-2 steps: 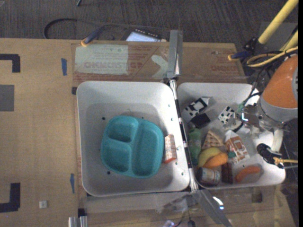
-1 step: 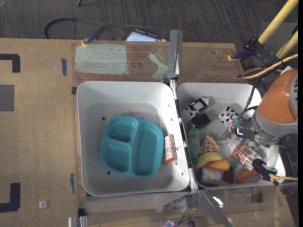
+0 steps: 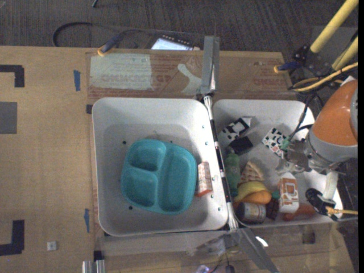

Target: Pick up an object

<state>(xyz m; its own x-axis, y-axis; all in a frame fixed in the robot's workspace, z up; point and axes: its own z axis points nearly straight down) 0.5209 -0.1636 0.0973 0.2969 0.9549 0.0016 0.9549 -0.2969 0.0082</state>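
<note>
We see the cardboard-brown counter (image 3: 45, 152) carrying two shallow white plastic bins. The left bin (image 3: 108, 118), mid-frame, holds a smooth teal tray (image 3: 159, 176) with three rounded compartments and a small orange packet (image 3: 203, 179) touching the tray's right edge. The right bin (image 3: 256, 108) holds the clutter: two black-and-white patterned blocks (image 3: 236, 128), a green bottle (image 3: 232, 166), a yellow banana (image 3: 250, 190), a dark jar (image 3: 251, 212) and a white carton (image 3: 288, 193). Our grey arm (image 3: 335, 127), orange-banded, reaches in at the right edge; the hand (image 3: 294, 157) hovers low over the bin, just above the carton. We cannot tell its state. We judge that nothing is lifted yet, so the pick remains.
</note>
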